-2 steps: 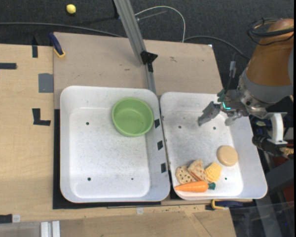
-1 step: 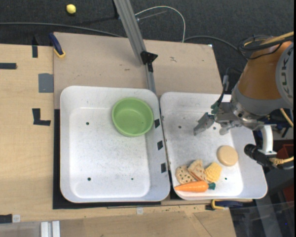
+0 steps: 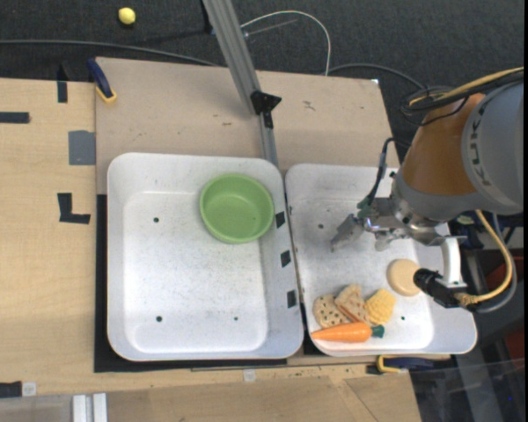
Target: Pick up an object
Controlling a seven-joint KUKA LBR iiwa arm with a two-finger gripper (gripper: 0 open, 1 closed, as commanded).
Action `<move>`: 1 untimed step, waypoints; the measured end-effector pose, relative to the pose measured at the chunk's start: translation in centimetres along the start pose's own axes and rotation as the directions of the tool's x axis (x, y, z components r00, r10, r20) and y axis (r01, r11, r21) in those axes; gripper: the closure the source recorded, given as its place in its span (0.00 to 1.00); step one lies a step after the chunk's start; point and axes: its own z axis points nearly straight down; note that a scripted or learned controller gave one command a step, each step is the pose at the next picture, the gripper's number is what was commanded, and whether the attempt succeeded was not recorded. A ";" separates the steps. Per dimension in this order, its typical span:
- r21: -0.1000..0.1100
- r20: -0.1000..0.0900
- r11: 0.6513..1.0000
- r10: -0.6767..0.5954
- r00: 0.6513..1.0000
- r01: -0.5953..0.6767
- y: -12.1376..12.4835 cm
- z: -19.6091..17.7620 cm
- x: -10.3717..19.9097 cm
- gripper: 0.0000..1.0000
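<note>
- The left bin (image 3: 141,262) is a shallow white tray with rounded corners and a speckled floor; it holds one green bowl (image 3: 237,207), round, smooth and empty-looking, near its upper right corner.
- The right bin (image 3: 321,200) is the same kind of white tray, touching the left one along a dark seam.
- Low in the right bin lies a cluster of small food-shaped things: an orange carrot (image 3: 341,332) with a green tip along the lower rim, a brown waffle-patterned cracker (image 3: 326,310) just above it, a tan wedge like a slice of bread (image 3: 351,303), and a yellow ridged piece (image 3: 380,306) beside that.
- A pale round bun (image 3: 403,277) sits a little apart, up and to the right of the cluster.
- The gripper (image 3: 345,233) hangs over the bare middle of the right bin, above the cluster and left of the bun, with nothing between its fingers; the fingers look spread slightly apart.
- The arm's grey and orange body (image 3: 462,161) covers the right bin's upper right part, and cables hide part of its right rim.
- A grey metal pole (image 3: 233,38) runs slantwise from the top edge to the bins' meeting point.
</note>
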 end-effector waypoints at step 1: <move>-0.006 0.002 1.000 0.000 1.000 0.000 0.1 6.2 -0.1 0.00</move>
